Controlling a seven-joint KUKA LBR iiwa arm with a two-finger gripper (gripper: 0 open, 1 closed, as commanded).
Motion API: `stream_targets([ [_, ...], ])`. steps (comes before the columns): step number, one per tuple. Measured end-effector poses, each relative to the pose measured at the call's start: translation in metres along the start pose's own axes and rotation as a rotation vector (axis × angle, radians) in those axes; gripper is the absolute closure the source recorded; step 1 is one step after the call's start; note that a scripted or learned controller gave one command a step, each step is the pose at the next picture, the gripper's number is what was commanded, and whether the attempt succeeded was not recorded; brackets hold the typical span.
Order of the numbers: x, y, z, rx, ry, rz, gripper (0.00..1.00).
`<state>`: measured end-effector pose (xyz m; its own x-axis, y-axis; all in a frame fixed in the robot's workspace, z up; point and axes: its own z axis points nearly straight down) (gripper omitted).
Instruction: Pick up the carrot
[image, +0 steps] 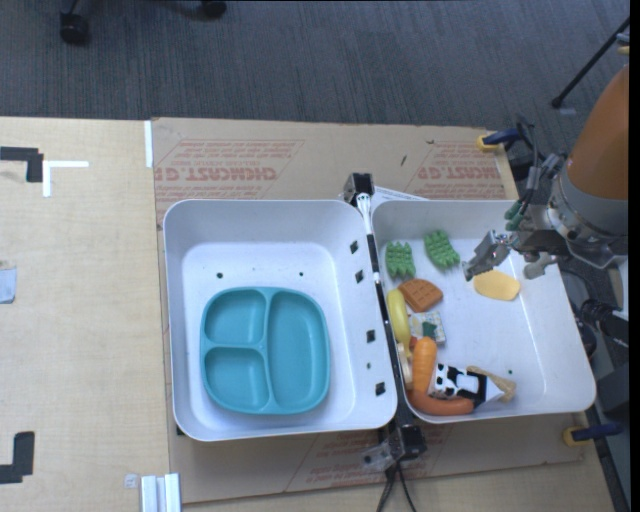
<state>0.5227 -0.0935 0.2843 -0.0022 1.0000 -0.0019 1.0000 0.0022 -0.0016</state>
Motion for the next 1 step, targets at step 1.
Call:
stream_targets([
  [1, 0.0481, -0.0361, 0.0600, 0.001, 0.001, 0.049, 0.00],
])
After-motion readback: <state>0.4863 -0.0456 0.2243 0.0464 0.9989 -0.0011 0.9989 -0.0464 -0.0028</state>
